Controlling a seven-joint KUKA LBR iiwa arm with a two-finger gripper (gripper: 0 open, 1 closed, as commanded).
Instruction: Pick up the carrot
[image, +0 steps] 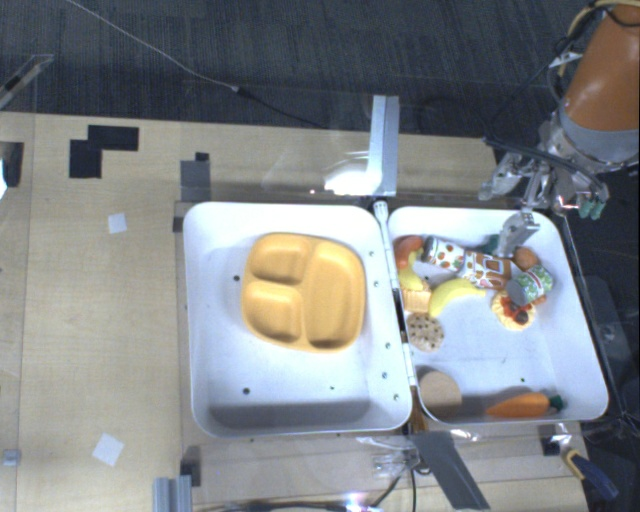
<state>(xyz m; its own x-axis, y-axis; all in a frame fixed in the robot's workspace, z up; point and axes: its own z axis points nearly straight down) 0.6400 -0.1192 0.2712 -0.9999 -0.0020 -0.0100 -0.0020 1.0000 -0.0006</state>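
Orange carrot (518, 405): lying at the right bin's (590, 345) near edge, untouched.
Gripper (518, 232): over that bin's far edge, well apart from carrot.
Grasp: cannot tell.
Left: reach, grasp, lift.

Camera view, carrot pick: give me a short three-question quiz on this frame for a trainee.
1. True or false: the carrot lies in the left bin.
2. Which item sits in the left bin? A) banana B) yellow divided plate C) cookie
3. Fill in: the tool hovers over the right bin's ____ edge, near or far from the camera?

Key:
1. False. The carrot lies along the near wall of the right bin.
2. B. The banana and cookie are in the right bin.
3. Far, well away from the carrot.
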